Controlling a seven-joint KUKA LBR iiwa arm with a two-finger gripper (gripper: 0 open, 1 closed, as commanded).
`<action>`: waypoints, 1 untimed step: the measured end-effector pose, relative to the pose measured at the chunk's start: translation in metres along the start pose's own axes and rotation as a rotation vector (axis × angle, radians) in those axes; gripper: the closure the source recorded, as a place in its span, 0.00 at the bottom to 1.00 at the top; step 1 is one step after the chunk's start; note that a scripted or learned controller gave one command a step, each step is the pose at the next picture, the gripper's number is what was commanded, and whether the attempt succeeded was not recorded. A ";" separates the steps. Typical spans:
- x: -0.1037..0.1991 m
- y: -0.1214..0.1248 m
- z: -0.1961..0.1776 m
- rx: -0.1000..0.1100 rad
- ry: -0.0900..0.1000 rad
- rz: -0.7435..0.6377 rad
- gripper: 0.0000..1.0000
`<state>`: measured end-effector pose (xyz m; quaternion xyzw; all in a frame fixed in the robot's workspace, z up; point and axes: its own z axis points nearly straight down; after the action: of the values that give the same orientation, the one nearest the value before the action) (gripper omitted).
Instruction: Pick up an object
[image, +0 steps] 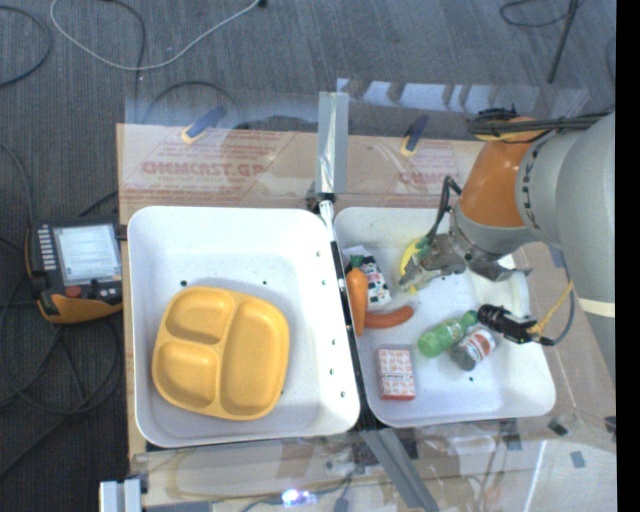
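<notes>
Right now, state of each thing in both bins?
Yellow sectioned plastic tray: flat, right way up, left bin.
Orange plastic carrot: lying against the right bin's left wall.
Red plastic sausage: lying flat.
Green plastic bottle: on its side.
Small red-labelled can: on its side.
Red patterned box: lying flat.
Gripper: low over the right bin.

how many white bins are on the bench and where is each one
2. The left bin holds a yellow divided plate. The right bin, touching it along the middle, holds the small items, with the gripper over its upper part.
</notes>
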<state>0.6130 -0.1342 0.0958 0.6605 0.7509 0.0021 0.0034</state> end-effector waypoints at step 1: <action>0.000 -0.001 -0.004 0.007 0.002 0.000 1.00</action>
<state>0.6122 -0.1345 0.1002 0.6605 0.7508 0.0001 0.0003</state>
